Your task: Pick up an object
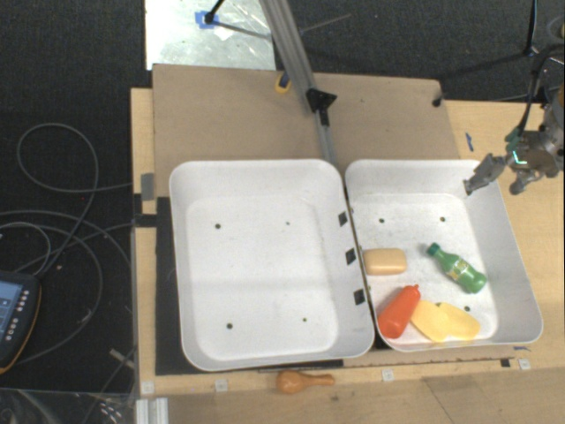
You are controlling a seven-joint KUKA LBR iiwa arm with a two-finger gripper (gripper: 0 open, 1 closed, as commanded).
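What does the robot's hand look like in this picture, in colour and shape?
The hand is grey metal with two slim, dark-tipped fingers. A small teal-green spot shows on its body, and thin dark cables run above it along the view's right side.

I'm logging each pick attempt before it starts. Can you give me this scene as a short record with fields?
hand: above the right bin's far right rim, nothing between its fingers
right bin: holds four objects, all in its near half
tan block: by the left wall
green bottle: lying on its side, right of the tan block
red bottle: lying at the near left corner
yellow object: touching the red bottle's right side
left bin: white, left of the right bin
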